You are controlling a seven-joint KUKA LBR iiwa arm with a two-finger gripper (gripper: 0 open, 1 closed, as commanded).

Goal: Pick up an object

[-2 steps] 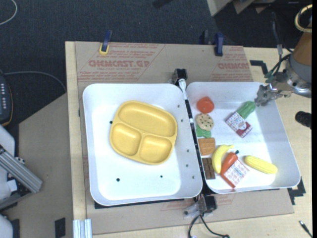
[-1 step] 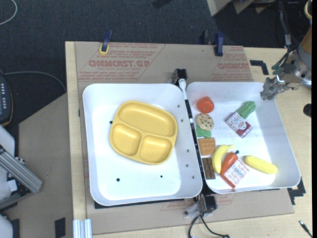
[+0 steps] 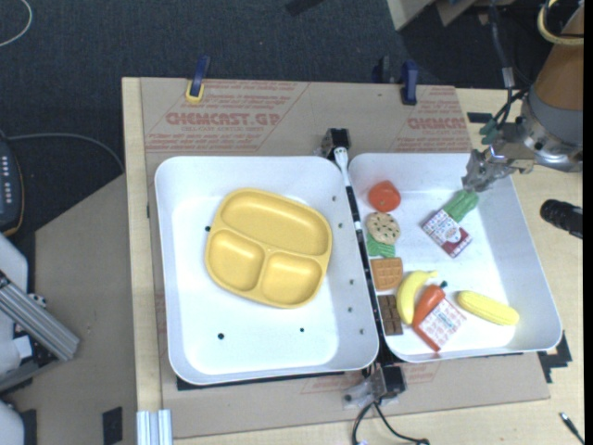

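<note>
My gripper (image 3: 485, 172) hangs over the far right part of the right bin (image 3: 519, 248). Just below and left of it lies a green-topped red and white packet (image 3: 450, 224), its green end nearest the gripper. Whether the two touch is unclear. Further left in the same bin are a red tomato (image 3: 384, 196), a cookie (image 3: 382, 227) and a square cracker (image 3: 386, 273). Towards the near edge lie a banana (image 3: 413, 292), an orange carrot (image 3: 428, 303), a red and white box (image 3: 445, 325) and a yellow fruit (image 3: 486, 308).
In the left bin (image 3: 185, 323) rests a yellow divided plate (image 3: 269, 247). A dark chocolate bar (image 3: 390, 315) sits against the right bin's left wall. Blue clamps (image 3: 409, 83) hold the cardboard base at the back.
</note>
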